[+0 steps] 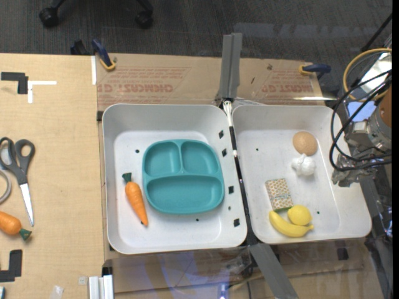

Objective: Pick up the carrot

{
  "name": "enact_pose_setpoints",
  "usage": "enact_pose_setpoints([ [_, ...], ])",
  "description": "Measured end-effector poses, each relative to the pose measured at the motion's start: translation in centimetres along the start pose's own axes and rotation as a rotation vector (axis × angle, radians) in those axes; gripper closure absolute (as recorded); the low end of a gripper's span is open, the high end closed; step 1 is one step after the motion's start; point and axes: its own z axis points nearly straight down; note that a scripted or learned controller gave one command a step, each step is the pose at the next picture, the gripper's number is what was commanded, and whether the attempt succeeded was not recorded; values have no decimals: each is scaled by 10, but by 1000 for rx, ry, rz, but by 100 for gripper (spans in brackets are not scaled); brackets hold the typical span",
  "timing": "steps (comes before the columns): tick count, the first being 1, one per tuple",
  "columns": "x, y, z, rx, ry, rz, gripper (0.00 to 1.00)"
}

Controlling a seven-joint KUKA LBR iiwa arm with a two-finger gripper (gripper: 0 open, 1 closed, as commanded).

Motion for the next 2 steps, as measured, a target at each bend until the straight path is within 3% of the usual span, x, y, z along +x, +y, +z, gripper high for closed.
enact_pose_setpoints([
  [1,-7,-13,-24,0,0,-465,100],
  [2,27,50,-9,-4,0,-533,100],
])
